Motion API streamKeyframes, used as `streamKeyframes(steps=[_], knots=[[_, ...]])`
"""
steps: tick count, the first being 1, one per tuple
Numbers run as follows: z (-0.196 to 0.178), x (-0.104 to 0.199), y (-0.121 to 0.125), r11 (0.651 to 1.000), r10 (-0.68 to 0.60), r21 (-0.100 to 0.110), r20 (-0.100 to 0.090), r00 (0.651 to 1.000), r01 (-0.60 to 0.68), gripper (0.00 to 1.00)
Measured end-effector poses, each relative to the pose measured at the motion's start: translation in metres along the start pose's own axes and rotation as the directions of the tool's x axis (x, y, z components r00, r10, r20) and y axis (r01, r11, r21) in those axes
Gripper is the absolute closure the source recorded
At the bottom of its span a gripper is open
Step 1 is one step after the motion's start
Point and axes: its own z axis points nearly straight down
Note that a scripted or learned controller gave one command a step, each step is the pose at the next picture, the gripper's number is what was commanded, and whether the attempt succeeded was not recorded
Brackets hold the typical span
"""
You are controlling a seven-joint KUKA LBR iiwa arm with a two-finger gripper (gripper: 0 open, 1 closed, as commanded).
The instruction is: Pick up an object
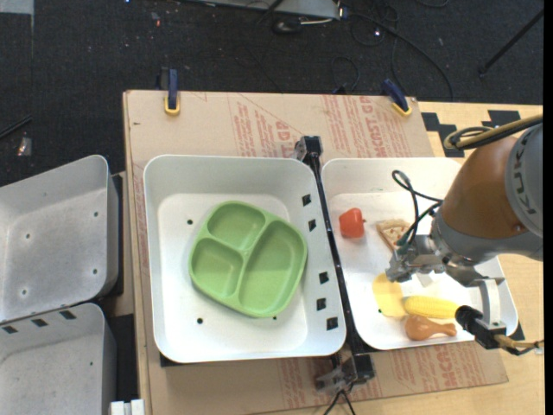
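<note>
The right bin (363, 175) holds several toy foods. A red pepper-like piece (351, 223) lies near its left wall, with a tan pizza-like slice (391, 231) to its right. Toward the front lie a pale yellow block (388, 296), a yellow banana (429, 306) and a brown drumstick-shaped piece (426, 327). My gripper (404, 264) hangs low over the bin's middle, just above the yellow block and below the tan slice. Nothing shows between its fingers. The grey and orange arm covers the bin's right part.
The left bin (164, 188) holds a green three-compartment plate (249, 257). A black divider (327, 240) runs between the bins. Blue clamps (172, 89) (397, 98) sit at the board's far edge. White trays (52, 232) lie off to the left. A cable (413, 199) loops above the gripper.
</note>
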Motion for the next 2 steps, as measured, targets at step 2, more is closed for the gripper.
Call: streamKeyframes(steps=[2], knots=[[-0.113,0.001,0.009,1.000,-0.007,-0.003,0.002,1.000,0.007,1.00]])
